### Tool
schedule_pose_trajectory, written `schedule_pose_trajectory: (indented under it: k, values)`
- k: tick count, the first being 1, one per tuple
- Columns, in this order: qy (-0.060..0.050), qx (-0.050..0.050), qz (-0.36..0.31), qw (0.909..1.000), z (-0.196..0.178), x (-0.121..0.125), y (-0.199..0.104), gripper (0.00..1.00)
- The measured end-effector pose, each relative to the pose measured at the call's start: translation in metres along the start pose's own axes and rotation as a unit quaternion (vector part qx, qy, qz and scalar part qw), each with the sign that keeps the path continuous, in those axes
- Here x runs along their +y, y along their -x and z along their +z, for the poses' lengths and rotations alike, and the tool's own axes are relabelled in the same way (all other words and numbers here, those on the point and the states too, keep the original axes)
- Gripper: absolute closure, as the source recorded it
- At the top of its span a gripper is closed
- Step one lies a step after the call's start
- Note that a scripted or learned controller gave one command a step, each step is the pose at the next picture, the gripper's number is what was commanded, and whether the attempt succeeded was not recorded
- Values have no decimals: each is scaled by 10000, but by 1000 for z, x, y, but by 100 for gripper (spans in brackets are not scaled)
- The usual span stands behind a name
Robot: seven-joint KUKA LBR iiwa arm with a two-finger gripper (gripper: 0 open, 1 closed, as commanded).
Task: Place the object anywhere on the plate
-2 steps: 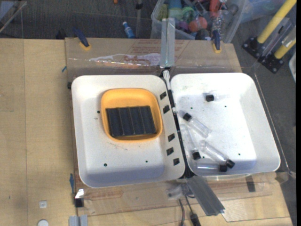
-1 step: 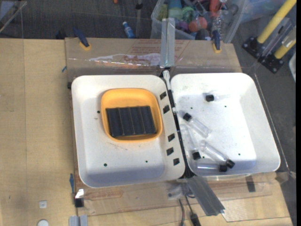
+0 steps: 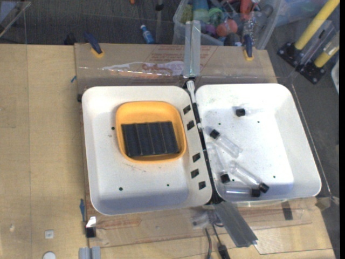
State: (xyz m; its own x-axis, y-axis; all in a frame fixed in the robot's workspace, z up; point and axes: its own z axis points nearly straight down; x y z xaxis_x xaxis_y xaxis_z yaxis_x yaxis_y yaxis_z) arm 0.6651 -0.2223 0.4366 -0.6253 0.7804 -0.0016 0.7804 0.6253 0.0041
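An orange-yellow square plate lies in the left white bin, toward its back. A black ribbed rectangular object rests flat on the plate and covers most of its middle. In the right white bin lie clear plastic tubes with black caps: one near the divider and one at the front. A small loose black cap sits near the back of that bin.
A ridge with black marks divides the two bins. Behind the bench stands a clear tub of coloured toys. Yellow bars on a black stand are at the back right. Blue clamps hold the bench sheet.
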Motion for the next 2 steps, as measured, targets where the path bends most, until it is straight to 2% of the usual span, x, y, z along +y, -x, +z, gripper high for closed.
schedule_pose_trajectory:
  k: [1, 2]
  values:
    - [-1, -5, -1876, 9822, 0, 0, -1, 100]
    - [3, -4, -1742, 9847, -1, -5, -3, 100]
